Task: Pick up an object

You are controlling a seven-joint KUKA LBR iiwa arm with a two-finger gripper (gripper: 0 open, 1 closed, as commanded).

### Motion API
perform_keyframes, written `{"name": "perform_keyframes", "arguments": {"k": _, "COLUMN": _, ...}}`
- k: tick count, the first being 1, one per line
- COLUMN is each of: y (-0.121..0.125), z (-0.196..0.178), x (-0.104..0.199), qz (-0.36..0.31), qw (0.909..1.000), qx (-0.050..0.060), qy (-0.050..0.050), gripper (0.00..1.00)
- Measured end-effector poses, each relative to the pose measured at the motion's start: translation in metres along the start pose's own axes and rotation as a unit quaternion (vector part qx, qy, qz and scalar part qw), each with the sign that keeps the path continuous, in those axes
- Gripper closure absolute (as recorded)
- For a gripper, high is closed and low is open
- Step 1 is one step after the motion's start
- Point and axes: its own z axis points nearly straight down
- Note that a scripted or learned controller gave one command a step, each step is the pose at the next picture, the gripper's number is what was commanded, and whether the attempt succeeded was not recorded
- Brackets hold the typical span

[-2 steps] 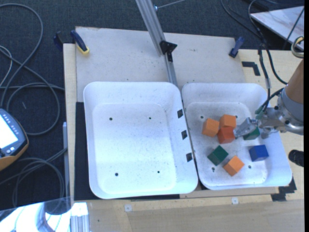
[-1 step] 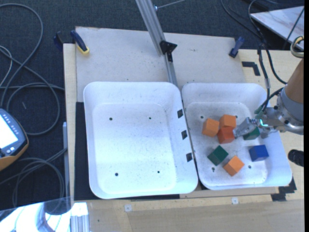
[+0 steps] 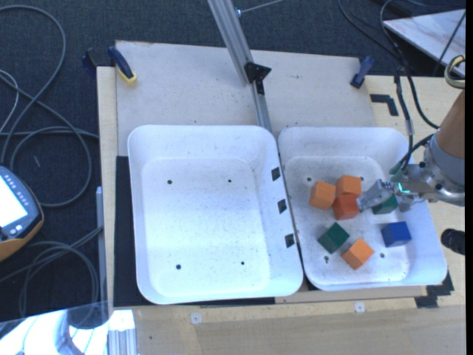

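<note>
Your gripper (image 3: 373, 196) sits low in the right bin (image 3: 295, 143), reaching in from the right side, with the grey arm (image 3: 451, 165) above it at the frame's edge. Its grey fingers (image 3: 367, 197) point left toward the cluster of blocks. The forward fingertip lies against the right side of a red-orange block (image 3: 345, 207), or very close to it; from this angle you cannot confirm contact. How far the fingers stand apart cannot be told here: the gripper body and a dark green piece (image 3: 384, 207) just beneath it blur together. No block is seen between the fingers.

Contents of the right bin, for your record:
- An orange block (image 3: 322, 195) lies left of the cluster, touching or just beside its neighbours.
- A second orange block (image 3: 349, 186) sits just above the red-orange one, near the fingertip.
- A dark green block (image 3: 333, 237) lies nearer the front of the bin, apart from the gripper.
- Another orange block (image 3: 358, 253) sits just right of the green one, near the front wall.
- A blue block (image 3: 397, 234) lies below the gripper, apart from it.

The left bin (image 3: 140, 146) stands beside the right one, their walls meeting at the centre. A metal pole (image 3: 235, 35) slants across the bench (image 3: 185, 80) behind them.
</note>
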Motion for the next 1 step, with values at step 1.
{"name": "perform_keyframes", "arguments": {"k": 1, "y": 0.0, "z": 0.0, "x": 0.0, "qz": 0.0, "qw": 1.0, "qx": 0.0, "qy": 0.0, "gripper": 0.0}}
